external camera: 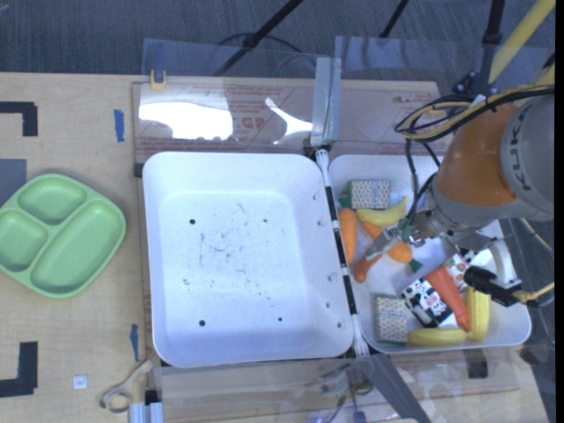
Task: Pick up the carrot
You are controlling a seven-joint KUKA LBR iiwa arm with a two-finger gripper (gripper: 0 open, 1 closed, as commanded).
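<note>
Half the right bin (515, 329) lies hidden beneath the arm (493, 166).

Orange carrot (349, 230), yellow banana (438, 335), green plate (60, 233) (white bins (238, 183))

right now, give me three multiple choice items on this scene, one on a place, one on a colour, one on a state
1. Where does the gripper hang?
A. over the right bin
B. over the left bin
C. over the green plate

2. What colour is the divided plate on the bench?
A. red
B. green
C. blue

3. How does the carrot by the divider lie?
A. raised between the fingers
B. on the green plate
C. down in the right bin

Answers:
1 A, the arm reaches in above the toys in the right bin.
2 B, it is light green.
3 C, it rests on the bin floor, left of the gripper.
</note>
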